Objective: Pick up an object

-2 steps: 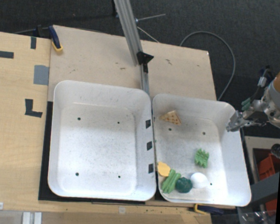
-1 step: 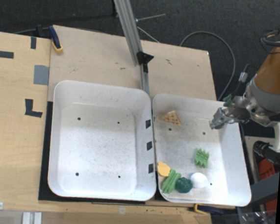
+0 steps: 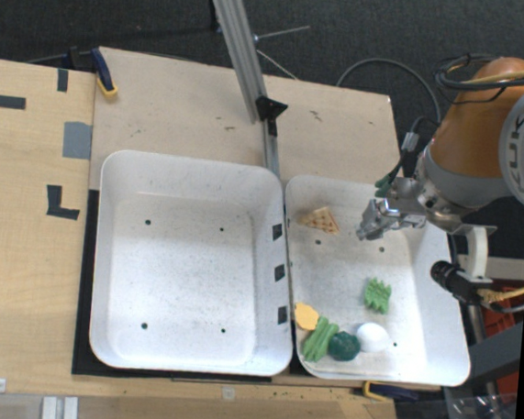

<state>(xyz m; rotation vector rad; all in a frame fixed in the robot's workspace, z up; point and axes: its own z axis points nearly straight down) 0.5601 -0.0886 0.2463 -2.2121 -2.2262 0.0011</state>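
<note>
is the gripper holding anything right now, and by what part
Nothing shows between the fingers of the gripper. It hangs over the right bin, beside the tan wedge, apart from it.

The pale wooden surface (image 3: 197, 115) carried two shallow white bins side by side. The left bin (image 3: 109, 263) touched the right bin (image 3: 442, 355) along one rim. Behind the left bin, a yellow-and-blue clamp (image 3: 103, 74) sat at the surface's far corner.
</note>
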